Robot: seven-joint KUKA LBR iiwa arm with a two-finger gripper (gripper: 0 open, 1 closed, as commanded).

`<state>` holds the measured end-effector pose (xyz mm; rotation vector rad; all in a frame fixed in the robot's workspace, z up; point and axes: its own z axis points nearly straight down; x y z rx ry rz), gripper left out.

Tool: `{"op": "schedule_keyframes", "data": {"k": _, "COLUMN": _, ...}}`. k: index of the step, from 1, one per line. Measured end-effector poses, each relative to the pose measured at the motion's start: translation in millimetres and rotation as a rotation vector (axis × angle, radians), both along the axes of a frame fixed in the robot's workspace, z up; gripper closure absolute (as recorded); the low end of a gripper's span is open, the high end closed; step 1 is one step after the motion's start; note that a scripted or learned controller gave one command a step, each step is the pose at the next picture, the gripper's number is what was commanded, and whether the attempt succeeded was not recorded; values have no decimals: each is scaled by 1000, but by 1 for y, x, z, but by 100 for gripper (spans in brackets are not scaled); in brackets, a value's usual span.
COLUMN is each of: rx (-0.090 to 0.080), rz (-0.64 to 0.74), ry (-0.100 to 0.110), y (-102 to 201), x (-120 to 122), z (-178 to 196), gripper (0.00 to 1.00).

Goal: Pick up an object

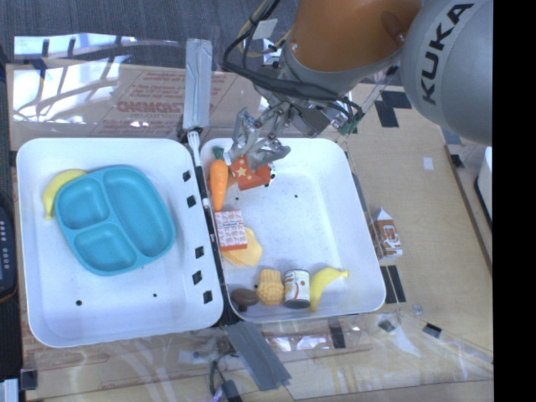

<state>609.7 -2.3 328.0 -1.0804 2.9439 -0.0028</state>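
My gripper (256, 151) hangs over the back left corner of the right bin (335, 216). A small red box with a yellow star (251, 175) sits between its fingertips, and the fingers are shut on its top. An orange carrot (218, 182) lies just left of the box, against the bin's left wall. Below it lie a red and white packet (229, 226) and a pale yellow slice (244, 252). Along the front edge sit a brown lump (244, 297), a corn cob (269, 287), a small can (296, 289) and a yellow banana (328, 280).
The left bin (50, 308) holds a blue divided plate (113, 218) and a yellow banana (57, 188) at its left wall. A small carton (387, 234) lies on the bench right of the right bin. The arm's large body looms over the back.
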Motion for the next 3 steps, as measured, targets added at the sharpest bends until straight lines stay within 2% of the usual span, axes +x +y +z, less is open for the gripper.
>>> {"op": "schedule_keyframes", "data": {"k": 1, "rx": 1, "rz": 48, "ry": 2, "y": 92, "x": 5, "z": 38, "gripper": 100}}
{"op": "schedule_keyframes", "data": {"k": 2, "rx": 0, "rz": 383, "ry": 2, "y": 101, "x": 33, "z": 9, "gripper": 100}}
{"op": "schedule_keyframes", "data": {"k": 3, "rx": -2, "rz": 854, "ry": 1, "y": 61, "x": 47, "z": -8, "gripper": 100}}
